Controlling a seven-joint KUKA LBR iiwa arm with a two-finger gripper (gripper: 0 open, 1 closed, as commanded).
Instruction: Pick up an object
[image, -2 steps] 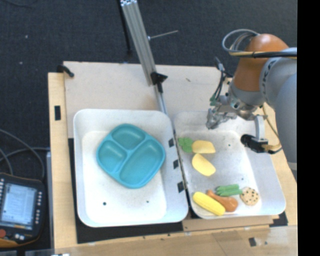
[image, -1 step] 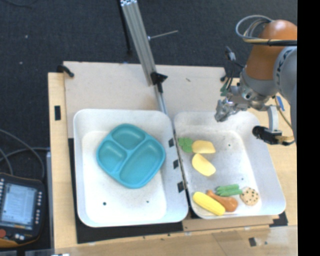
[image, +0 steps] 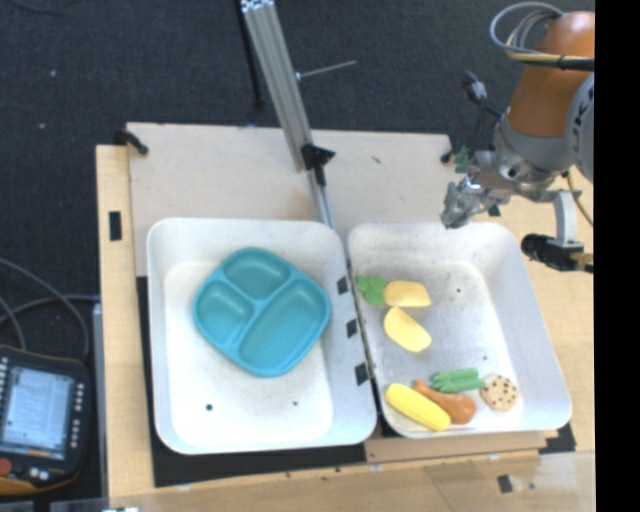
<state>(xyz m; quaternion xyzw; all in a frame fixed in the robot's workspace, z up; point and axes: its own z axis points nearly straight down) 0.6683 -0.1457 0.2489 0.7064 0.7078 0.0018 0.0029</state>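
From my remote seat I logged the near edge first. The right bin (image: 520, 290) held all the small pieces. Nearest lay a yellow corn-like piece (image: 417, 407), touching an orange carrot-shaped piece (image: 450, 403) behind it. A green piece (image: 457, 379) rested just beyond the carrot, and a round speckled cookie (image: 499, 392) sat just beside both, toward the bin's right wall. Farther in, mid-bin, I noted a yellow wedge (image: 407, 329), then a second yellow piece (image: 407, 294) touching a small green piece (image: 371, 290) by the left wall. (All looked like toy food, smooth and matte; I could not tell more.)

The left bin (image: 170, 300) carried one teal divided plate (image: 262, 311), three compartments, lying flat and turned at an angle.

Farthest back, the gripper (image: 460, 210) hung over the right bin's far rim, well apart from every piece. I could not tell whether it was open or closed; nothing showed in it. The grey arm with its orange band (image: 560, 40) rose behind, at upper right.
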